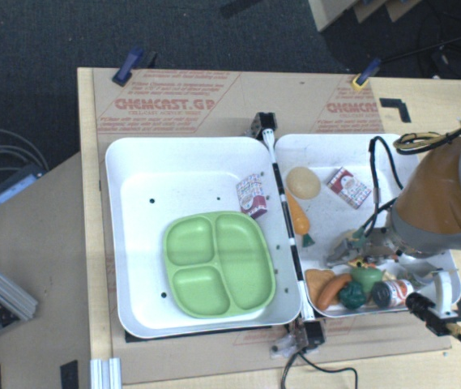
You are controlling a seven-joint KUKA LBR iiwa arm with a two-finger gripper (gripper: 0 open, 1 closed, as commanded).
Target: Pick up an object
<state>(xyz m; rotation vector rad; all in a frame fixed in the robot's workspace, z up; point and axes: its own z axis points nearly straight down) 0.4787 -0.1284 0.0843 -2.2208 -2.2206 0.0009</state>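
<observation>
At the right bin's (327, 148) four o'clock corner, the arm (441, 197) hides the pincer (365, 254) above jumbled toys (352, 286), its opening impossible to tell.

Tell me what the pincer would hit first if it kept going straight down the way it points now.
Probably the pile of small toy foods under the pincer: the round green plastic piece in the right white bin looks nearest. Depth is unclear from this slanted view.
</observation>
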